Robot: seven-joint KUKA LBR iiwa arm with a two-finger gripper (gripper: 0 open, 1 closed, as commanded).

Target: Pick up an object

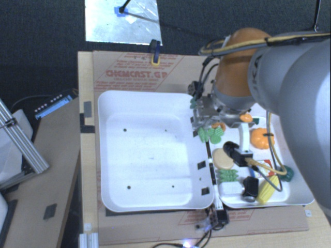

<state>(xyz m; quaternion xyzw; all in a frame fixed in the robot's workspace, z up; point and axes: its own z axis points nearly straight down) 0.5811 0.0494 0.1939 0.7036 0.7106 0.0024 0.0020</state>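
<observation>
My gripper hangs over the left edge of the right bin, close to the divider between the two bins. Directly beneath it lies a green leafy toy; whether the gripper touches it is hidden by the wrist. Around it in the same bin lie an orange fruit, a small orange piece, a beige round piece, a second green piece, a yellow corn cob, a black object and a teal piece.
The left bin lies beside the gripper, across the divider. The grey arm covers the right bin's back and right side. A cardboard sheet lies under both bins. A blue and yellow clamp stands at its far edge.
</observation>
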